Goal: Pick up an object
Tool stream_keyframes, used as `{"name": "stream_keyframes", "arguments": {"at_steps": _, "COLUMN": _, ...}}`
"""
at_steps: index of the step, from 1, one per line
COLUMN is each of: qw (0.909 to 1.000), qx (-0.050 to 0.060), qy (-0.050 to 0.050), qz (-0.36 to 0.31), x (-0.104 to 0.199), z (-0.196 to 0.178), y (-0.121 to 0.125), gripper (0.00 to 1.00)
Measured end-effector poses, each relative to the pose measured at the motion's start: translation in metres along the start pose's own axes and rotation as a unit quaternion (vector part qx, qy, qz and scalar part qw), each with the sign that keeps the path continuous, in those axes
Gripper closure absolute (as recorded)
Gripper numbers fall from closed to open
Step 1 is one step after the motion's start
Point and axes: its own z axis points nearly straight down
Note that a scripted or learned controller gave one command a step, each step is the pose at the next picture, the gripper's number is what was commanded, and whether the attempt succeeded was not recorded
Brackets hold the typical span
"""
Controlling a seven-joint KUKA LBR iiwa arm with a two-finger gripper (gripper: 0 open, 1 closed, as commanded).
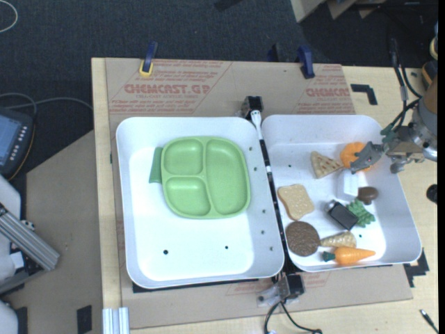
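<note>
Gripper (372,154) above cardboard-topped bench (208,82)

My gripper (373,156) hangs over the right bin's (403,218) far right corner, beside an orange toy (352,150).

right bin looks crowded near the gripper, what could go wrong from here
1. The gripper sits at the orange object by the right bin's far wall, so its fingers may hit the wall or slip off.
2. The cracker wedge lies close beside it and could get knocked.
3. The carrot, brown patty and bread slice crowd the near end, inviting double grabs.
</note>
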Motion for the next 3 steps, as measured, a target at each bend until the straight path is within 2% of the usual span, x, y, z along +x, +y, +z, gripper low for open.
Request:
{"name": "stream_keyframes", "arguments": {"at_steps": 1, "qw": 1.0000, "qx": -0.007, "qy": -0.002, "qz": -0.002, "x": 0.000, "z": -0.008, "y": 0.003, "gripper": 0.00}}
{"name": "stream_keyframes", "arguments": {"at_steps": 2, "qw": 1.0000, "qx": -0.003, "qy": 0.000, "qz": -0.002, "x": 0.008, "z": 0.054, "y": 0.002, "gripper": 0.00}}
{"name": "stream_keyframes", "arguments": {"at_steps": 3, "qw": 1.0000, "qx": -0.004, "qy": 0.000, "qz": -0.001, "x": -0.002, "z": 0.106, "y": -0.001, "gripper": 0.00}}
